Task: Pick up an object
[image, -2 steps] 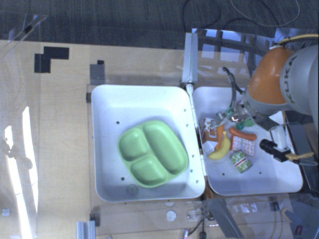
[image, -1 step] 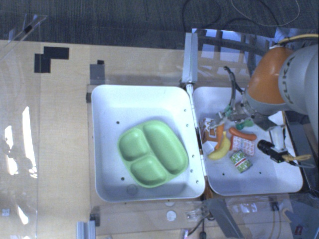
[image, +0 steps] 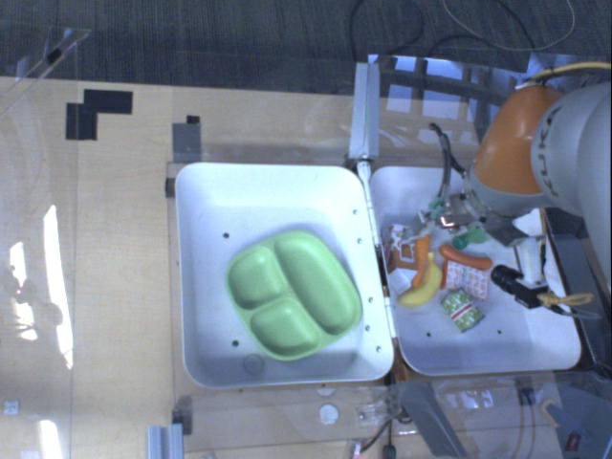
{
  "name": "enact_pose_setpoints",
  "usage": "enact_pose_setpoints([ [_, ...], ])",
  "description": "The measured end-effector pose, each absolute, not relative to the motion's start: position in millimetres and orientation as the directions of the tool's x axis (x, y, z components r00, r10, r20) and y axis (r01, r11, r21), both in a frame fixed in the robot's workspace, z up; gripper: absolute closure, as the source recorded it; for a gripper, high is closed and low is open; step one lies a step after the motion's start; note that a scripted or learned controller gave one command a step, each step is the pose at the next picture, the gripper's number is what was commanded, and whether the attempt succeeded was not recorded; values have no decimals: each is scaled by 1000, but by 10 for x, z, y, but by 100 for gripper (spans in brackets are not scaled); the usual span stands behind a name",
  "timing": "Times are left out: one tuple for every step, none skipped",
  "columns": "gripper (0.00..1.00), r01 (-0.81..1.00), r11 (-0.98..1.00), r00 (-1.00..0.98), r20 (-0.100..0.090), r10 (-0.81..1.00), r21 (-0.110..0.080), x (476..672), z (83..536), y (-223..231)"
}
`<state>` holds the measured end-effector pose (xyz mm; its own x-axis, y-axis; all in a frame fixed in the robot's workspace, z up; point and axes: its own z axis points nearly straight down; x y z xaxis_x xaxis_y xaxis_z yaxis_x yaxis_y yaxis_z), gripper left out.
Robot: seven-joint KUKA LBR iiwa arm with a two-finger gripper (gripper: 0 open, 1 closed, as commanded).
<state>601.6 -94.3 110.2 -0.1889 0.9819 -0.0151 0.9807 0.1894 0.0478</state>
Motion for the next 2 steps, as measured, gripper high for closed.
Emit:
enact_pose_setpoints([
  [0, 984, 168, -168, -13, 986, 50, 6012, 1102, -955],
  [0, 960, 276, -276, -22, 961, 47, 6123, 1103, -913],
])
